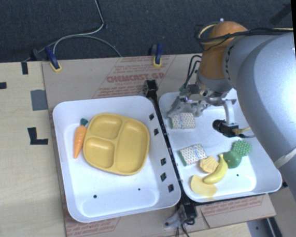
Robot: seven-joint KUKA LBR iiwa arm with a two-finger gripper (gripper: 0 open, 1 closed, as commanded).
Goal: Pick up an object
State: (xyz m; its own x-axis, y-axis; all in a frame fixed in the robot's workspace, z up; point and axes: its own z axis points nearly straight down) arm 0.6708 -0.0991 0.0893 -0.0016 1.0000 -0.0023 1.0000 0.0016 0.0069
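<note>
Cloth, in the form of a small pale square pad with a speckled weave (183,121), lay at the ten o'clock corner of the right-hand shallow white bin (248,184), directly beneath the two-finger gripper (191,106). Whether the fingers were spread or pressed together could not be told, as the wrist hid them from above, and no object could be seen between them.

The pad was judged to be light, soft and flat, so that it would fold or slip rather than resist; a hold across one raised edge was thought better than a pinch on its flat face. A second speckled pad (192,153) lay near the bin's centre, apart from the first.

At five o'clock in the same bin a yellow plastic banana (217,171) rested against a pale yellow rounded slice (202,186) and a small tan wedge (208,164), with a green knobbly toy vegetable (237,153) just beside them at three o'clock. These were judged stiff, light and smooth, likely to squirt out of a narrow grip; the banana's middle offered the surest hold.

In the left-hand white bin (114,204) a yellow three-compartment plastic plate (116,143) was seen, with an orange toy carrot (78,139) touching its nine o'clock rim.
</note>
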